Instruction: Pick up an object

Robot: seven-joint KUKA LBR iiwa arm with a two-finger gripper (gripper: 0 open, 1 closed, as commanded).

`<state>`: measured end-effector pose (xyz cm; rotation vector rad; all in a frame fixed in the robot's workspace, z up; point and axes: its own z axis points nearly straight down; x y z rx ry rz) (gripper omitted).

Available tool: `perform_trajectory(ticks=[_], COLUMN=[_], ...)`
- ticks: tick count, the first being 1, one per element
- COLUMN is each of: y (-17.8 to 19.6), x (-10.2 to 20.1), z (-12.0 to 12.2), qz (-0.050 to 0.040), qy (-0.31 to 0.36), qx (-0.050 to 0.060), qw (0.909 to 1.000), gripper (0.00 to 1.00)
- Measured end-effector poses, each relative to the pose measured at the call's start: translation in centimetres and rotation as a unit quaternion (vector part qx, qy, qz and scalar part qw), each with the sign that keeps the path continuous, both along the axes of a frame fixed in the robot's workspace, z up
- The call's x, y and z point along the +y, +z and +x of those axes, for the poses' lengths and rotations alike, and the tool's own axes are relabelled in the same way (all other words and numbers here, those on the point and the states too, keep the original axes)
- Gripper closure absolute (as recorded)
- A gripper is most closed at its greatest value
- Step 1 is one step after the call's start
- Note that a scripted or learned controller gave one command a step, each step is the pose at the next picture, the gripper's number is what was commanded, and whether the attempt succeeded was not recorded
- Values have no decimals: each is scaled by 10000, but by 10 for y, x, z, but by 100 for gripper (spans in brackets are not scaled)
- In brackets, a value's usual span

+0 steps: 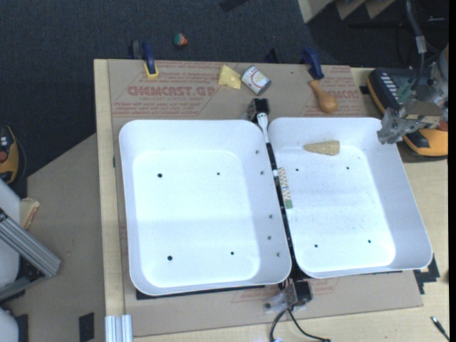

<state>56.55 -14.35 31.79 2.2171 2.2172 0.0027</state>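
Note:
A tan, bread-like oblong piece lies in the right bin, near its far wall. My gripper hangs over the far right corner of that bin, about a hand's width to the right of the tan piece and apart from it. Nothing shows in its grasp. The left bin stands beside the right one with only small dark dots on its floor.
Behind the bins on the board lie a yellow wedge, a small white box and a brown wooden peg. Blue clamps hold the board's far edge. A black-tipped tool and a patterned strip sit along the seam between the bins.

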Motion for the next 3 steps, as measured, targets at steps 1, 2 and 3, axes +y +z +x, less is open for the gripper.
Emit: perform_trajectory(ticks=[1, 2, 3], y=[187, 206, 219], x=[-86, -50, -2], z=[-56, -87, -85], qz=[-46, 3, 6], qy=[-42, 13, 25], qx=[-77, -5, -7], qw=[10000, 10000, 10000], gripper=[100, 100, 100])
